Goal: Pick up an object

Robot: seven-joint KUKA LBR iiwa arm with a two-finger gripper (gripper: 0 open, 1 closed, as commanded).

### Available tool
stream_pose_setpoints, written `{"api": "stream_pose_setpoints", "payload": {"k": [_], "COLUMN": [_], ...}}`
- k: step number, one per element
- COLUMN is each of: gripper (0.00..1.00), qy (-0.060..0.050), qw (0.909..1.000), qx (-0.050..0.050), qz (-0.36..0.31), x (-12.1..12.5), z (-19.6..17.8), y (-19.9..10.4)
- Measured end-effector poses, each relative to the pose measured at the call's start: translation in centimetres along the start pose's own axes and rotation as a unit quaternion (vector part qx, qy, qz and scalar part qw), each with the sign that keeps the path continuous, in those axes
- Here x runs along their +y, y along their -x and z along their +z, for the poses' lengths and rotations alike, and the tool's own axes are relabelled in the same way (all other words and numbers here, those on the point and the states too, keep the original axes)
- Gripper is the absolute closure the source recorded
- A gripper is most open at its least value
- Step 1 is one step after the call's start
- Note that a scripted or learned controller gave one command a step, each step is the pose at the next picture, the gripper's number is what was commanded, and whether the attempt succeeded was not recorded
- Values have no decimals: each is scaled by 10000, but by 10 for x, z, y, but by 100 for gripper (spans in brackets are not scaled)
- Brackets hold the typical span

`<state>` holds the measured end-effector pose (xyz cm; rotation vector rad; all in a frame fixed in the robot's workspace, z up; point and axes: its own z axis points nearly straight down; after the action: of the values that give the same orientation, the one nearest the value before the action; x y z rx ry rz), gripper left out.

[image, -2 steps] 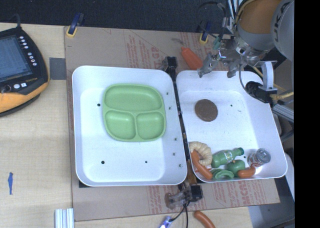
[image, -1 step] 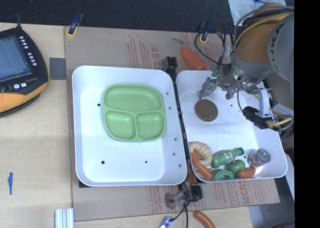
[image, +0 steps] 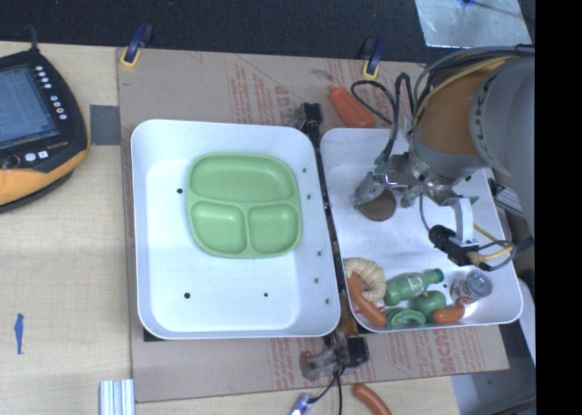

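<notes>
Two bins, one plate, and a small heap of toy food on the worktop (image: 73, 249).

There are two white bins: the left bin (image: 159, 222) holds one green divided plate (image: 244, 203) with three compartments; the right bin (image: 350, 154) holds one brown round piece (image: 377, 208), one croissant-like pastry (image: 364, 272), one green bottle (image: 411, 286), one green ring (image: 406, 318), one small clear bottle (image: 471, 286) and two orange sausage-like pieces (image: 447, 315). Two blue clamps (image: 136, 40) grip the cardboard's far edge, and one handheld control pad (image: 36, 126) lies at the left.
</notes>
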<state>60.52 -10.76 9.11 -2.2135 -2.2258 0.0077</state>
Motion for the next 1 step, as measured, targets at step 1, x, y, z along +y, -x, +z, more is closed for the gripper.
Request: {"api": "stream_pose_setpoints", "payload": {"k": [1], "gripper": [100], "qy": [13], "qw": [10000], "qx": [-10], "qz": [-14], "x": [1], "z": [-12], "y": [1]}}
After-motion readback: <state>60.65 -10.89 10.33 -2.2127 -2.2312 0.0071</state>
